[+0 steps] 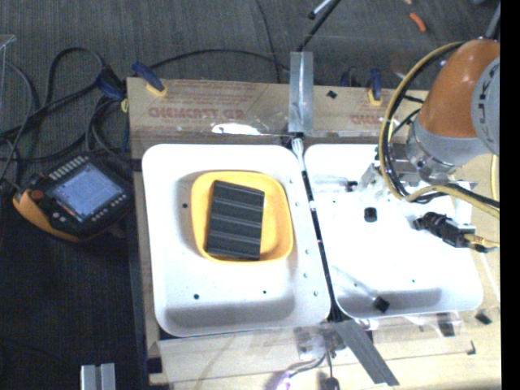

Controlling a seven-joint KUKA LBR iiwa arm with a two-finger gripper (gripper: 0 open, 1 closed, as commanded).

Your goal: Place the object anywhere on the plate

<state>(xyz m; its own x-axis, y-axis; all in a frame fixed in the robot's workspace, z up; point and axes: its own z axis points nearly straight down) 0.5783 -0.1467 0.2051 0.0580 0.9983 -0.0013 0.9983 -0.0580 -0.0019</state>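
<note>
lying on yellow plate (197, 218), left bin (166, 287): dark ribbed block (236, 219); end effector (380, 177) over right bin (410, 287), state unclear.

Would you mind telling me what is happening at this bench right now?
The grey KUKA arm reaches in from the right and hangs over the right bin. In the left bin, a dark grey ribbed block lies flat on the yellow plate, well apart from the arm. Judged from how things lie, the block is already on the plate.
</note>
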